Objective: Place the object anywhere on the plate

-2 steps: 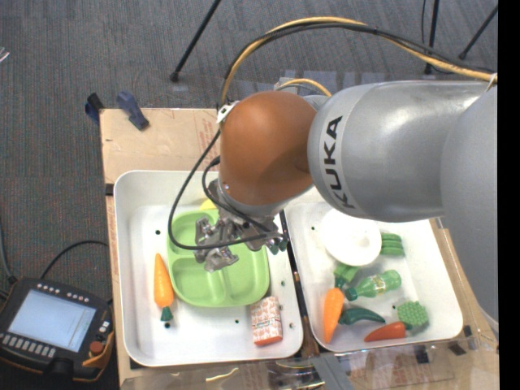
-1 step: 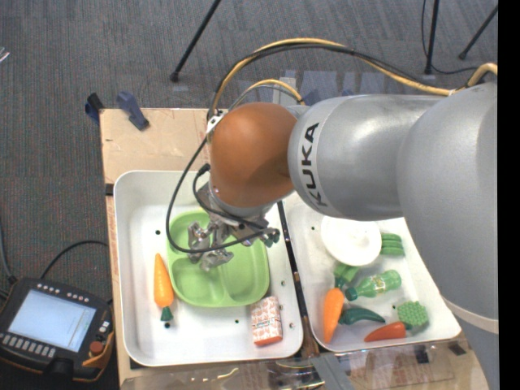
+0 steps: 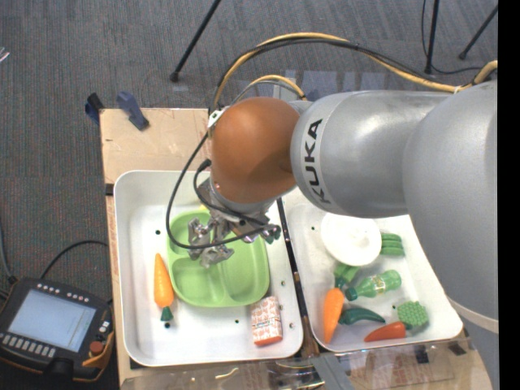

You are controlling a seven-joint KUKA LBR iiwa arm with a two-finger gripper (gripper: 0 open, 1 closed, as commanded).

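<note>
While the arm (image 3: 357, 157) reaches in from the right, its smooth grey shell and glossy orange band (image 3: 250, 149) cover much of both bins from my seat. The gripper (image 3: 210, 246) hangs below that band as a cluster of bare metal parts, directly over the plate (image 3: 244, 283). From this angle I cannot tell how the tool is set, and I see nothing in it.

The plate is light green plastic, a rounded square with a raised rim, and it lies in the middle of the left bin (image 3: 134, 299), a shallow white tray with rounded corners. A toy carrot (image 3: 162, 281), smooth orange with a small dark green stub at its near end, lies in the left bin just beside the plate's left edge, pointing along the bin's left wall. A small box (image 3: 266, 321), white and orange-red with printed faces, lies near the left bin's front right corner, just off the plate's front corner.

In the right bin (image 3: 443, 315), a white round disc (image 3: 351, 239) lies by the back left corner. Near it are a ribbed green vegetable (image 3: 392, 244) and a green bottle-shaped piece (image 3: 375, 285). Toward the front edge lie a second carrot (image 3: 331, 314), a dark green pepper (image 3: 361, 316), a red pepper (image 3: 383, 331) and a knobbly green piece (image 3: 413, 314).
</note>
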